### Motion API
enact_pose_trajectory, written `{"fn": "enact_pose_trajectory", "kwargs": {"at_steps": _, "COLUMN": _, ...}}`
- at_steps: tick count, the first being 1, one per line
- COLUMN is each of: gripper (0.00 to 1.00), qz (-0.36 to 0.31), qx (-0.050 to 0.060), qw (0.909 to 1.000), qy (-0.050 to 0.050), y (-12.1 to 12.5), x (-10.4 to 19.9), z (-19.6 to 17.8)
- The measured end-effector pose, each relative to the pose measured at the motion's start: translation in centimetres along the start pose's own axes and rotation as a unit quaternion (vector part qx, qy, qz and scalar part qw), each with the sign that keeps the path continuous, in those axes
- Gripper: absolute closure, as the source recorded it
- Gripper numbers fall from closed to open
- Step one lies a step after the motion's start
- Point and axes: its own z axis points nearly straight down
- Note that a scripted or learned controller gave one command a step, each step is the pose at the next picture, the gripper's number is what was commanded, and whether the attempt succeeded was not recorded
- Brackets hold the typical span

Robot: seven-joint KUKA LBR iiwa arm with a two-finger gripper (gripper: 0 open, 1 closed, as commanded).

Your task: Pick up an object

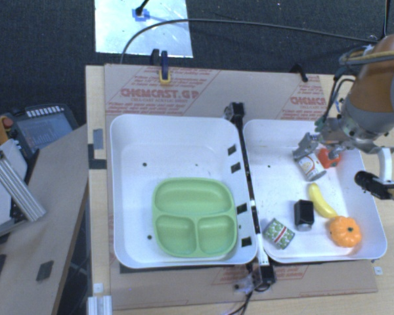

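1. The desk [276, 84] carries two white bins; the left bin [138, 143] holds a green divided plate [194, 216].
2. The arm [374, 90] reaches in from the right, wrist angled down over the right bin [276, 149].
3. The pincer [318, 151] hangs low by a small can [310, 167] and a red-orange object [329, 156]; whether it grips either cannot be told.
4. Loose nearby: orange pumpkin [345, 231], banana [322, 201], black block [304, 213], green packet [278, 233].
5. Judged: grasp stage; next, a clean lift.

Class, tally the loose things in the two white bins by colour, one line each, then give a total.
Green: 2, divided plate and small can
Yellow: 1, banana
Orange: 1, pumpkin
Black: 1, block
White: 1, can
Red: 1, partly hidden item
Total: 7
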Motion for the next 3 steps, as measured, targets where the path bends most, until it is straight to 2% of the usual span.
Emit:
{"fn": "enact_pose_trajectory", "kwargs": {"at_steps": 1, "gripper": 0.0, "qz": -0.001, "qx": -0.007, "qw": 1.0, "qy": -0.001, "y": 0.3, "x": 0.0, "z": -0.7}}
{"fn": "enact_pose_trajectory", "kwargs": {"at_steps": 2, "gripper": 0.0, "qz": -0.001, "qx": -0.004, "qw": 1.0, "qy": -0.001, "y": 0.5, "x": 0.3, "z": 5.5}}
{"fn": "enact_pose_trajectory", "kwargs": {"at_steps": 3, "gripper": 0.0, "qz": 0.0, "qx": -0.021, "qw": 0.9997, "qy": -0.008, "y": 1.3, "x": -0.3, "z": 6.9}}
